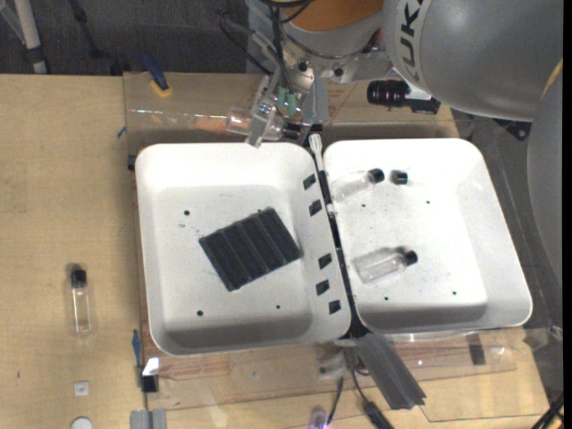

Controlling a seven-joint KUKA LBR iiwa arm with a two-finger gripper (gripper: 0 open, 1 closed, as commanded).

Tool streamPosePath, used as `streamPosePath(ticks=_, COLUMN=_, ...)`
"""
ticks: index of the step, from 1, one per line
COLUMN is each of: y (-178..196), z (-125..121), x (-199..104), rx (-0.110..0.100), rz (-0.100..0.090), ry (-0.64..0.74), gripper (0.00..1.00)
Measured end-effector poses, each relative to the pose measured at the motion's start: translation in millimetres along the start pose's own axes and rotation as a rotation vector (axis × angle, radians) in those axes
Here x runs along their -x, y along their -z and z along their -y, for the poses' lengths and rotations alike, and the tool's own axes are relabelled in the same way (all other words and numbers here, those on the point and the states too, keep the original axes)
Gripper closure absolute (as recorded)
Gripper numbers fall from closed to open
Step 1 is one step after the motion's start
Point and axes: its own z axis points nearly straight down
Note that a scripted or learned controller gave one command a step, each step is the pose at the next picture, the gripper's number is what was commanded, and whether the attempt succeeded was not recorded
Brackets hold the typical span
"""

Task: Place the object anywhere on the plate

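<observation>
Gripper (pixel 271 114) hangs at far side of the tabletop (pixel 54 195), over the far rim of the left bin (pixel 161 329), near that bin's far-right corner. Fingers look closed on a clear vial (pixel 251 125), which sits tilted at their tips w/ its body sticking out toward the left; view is a bit blurry there, so the exact contact can't be made out. Held vial is above the bin rim, not down inside the bin. Black ribbed plate (pixel 249 248) lies flat on the left bin's floor, approx. centre, turned at an angle to the bin walls, well apart from the held vial and nearer the front edge than it. Right bin (pixel 500 302) holds a 2nd clear vial w/ black cap (pixel 384 264) lying on its side nr the left wall, plus a 3rd vial (pixel 356 184) nr the far-left corner and a small black cap (pixel 399 178) just beside it. A row of black tabs (pixel 319 235) runs along the seam btwn the two bins. On the bare tabletop, nr its left edge, a 4th vial (pixel 81 300) lies lengthwise, well apart from both bins. A blue clip (pixel 159 83) sits by the far edge.
</observation>
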Motion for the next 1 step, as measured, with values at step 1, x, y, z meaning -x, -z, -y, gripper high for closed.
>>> streamPosePath(ticks=1, y=-35.6, z=44.8, x=23.8, rx=-0.004, rz=-0.003, ry=-0.047, gripper=1.0)
